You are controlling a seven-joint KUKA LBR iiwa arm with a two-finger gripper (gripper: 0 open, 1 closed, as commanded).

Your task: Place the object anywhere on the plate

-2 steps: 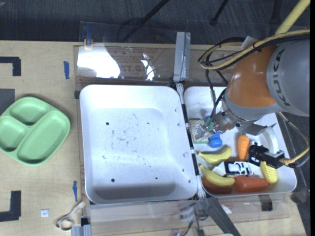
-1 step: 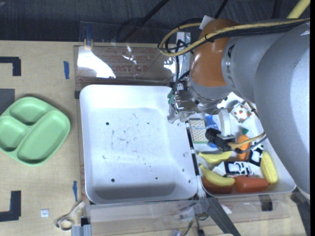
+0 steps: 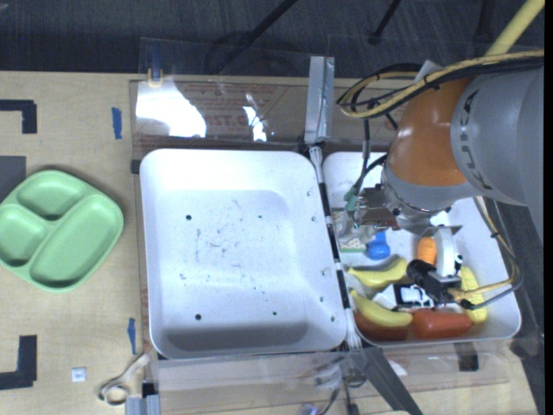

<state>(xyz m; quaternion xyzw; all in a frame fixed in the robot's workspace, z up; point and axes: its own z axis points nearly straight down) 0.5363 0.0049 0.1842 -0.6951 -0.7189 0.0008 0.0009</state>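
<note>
Camera view: the claw (image 3: pixel 367 217) hung low over the right bin (image 3: pixel 505 318), its own housing hiding the tips, so its state could not be told. Directly below it lay the blue object (image 3: pixel 378 250), beside bananas (image 3: pixel 378 274) and other toy food, evidently the pick pile. The green plate (image 3: pixel 57 229) sat on the bench well beyond the left bin (image 3: pixel 233 249), far to the claw's left.

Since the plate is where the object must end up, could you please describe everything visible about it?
The plate is pale green and looks like smooth plastic, with rounded corners and three compartments: two smaller ones toward the upper left and one long one at the lower right. It lies flat on the wooden bench, left of the left bin and apart from it, with nothing lying in it.
</note>
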